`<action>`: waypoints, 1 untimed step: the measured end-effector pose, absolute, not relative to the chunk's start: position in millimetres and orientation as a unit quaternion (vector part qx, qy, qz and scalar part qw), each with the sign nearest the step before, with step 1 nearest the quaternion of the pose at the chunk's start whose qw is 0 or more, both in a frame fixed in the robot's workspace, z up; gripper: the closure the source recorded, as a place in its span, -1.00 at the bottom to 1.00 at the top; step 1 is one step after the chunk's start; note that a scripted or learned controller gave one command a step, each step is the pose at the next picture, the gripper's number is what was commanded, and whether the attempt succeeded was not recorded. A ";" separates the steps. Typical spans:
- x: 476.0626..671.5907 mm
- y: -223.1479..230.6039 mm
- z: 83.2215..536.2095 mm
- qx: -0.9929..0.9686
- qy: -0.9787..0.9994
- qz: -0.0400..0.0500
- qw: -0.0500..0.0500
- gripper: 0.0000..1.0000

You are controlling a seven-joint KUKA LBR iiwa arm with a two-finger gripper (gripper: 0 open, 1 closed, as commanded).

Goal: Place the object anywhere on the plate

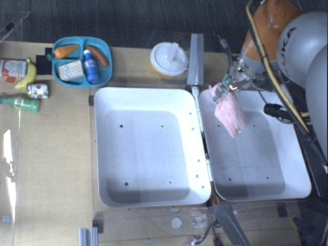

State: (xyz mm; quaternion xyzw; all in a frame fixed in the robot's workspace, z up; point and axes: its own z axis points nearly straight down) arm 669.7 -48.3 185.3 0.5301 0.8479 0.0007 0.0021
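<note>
A pink cloth (230,115) hangs limp over the back left part of the right bin (266,181), its top corner pinched in my gripper (224,89). The gripper is shut on that corner and sits near the bin's back left corner, with the orange-banded arm (271,19) behind it. The blue divided plate (106,52) lies on the bench far to the left, behind the left bin (148,137). It holds a toy carrot, a sausage, a blue bottle and a patterned square.
A white lidded cup (169,59) stands behind the bins, next to a grey metal post (194,60). A banana (26,74), a small can (37,90), a green bottle (20,103) and a carton (13,67) lie at the far left. Cables trail along the arm.
</note>
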 end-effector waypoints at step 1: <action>671.3 -46.2 225.7 0.527 0.850 0.001 0.003 1.00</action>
